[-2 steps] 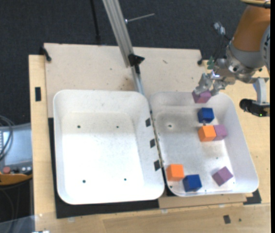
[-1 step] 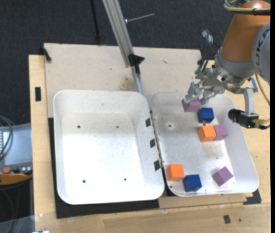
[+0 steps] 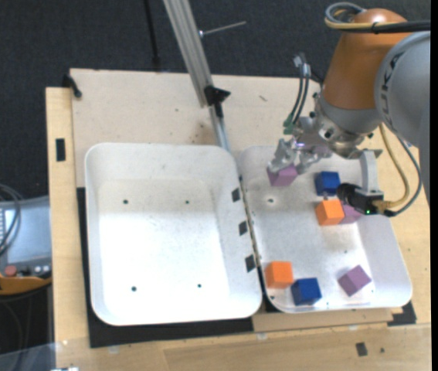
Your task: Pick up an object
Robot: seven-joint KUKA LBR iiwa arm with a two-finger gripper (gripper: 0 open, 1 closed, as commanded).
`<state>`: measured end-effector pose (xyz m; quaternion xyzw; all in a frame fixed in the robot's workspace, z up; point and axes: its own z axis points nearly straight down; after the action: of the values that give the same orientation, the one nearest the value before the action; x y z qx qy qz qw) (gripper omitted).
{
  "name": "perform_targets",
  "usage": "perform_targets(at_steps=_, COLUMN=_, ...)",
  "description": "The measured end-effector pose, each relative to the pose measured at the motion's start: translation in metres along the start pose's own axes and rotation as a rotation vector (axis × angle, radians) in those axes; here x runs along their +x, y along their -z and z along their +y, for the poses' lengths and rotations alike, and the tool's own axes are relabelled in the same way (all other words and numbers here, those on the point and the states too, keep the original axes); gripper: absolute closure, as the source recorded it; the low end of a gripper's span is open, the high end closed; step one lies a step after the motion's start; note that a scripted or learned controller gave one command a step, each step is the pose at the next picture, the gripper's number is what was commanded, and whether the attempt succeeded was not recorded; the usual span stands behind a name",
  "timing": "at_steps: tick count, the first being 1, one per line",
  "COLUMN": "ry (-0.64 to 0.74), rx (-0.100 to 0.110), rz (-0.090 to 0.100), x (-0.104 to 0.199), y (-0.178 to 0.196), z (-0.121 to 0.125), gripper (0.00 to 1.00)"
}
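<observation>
While the grey arm (image 3: 404, 68) is reached in from the right, its claw (image 3: 286, 163) is seen low over the back left part of the right bin (image 3: 373, 300), and a purple block (image 3: 283, 176) is pinched between the fingers. The block is held near the bin's back left corner, close to the wall shared with the left bin (image 3: 103, 168); whether it is touching the floor or lifted just clear cannot be told. Just to the right of it a blue block (image 3: 327, 182) is found, and below that an orange block (image 3: 329, 212) is set against a second purple piece (image 3: 351, 214) at its right side. Along the front of the right bin three more are lined up: an orange block (image 3: 280, 273), a blue block (image 3: 307, 291) just beside it, and a purple block (image 3: 354, 280) further right. A metal rail (image 3: 191, 49) is slanted across the bench (image 3: 149, 107) behind the bins, ending near the gap between them
</observation>
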<state>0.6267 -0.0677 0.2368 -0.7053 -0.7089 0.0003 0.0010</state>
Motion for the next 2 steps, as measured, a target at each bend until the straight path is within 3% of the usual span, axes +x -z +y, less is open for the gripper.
perform_targets(at_steps=2, ry=0.003, rx=0.000, rz=0.001, x=0.101, y=0.002, z=-0.028, gripper=1.00)
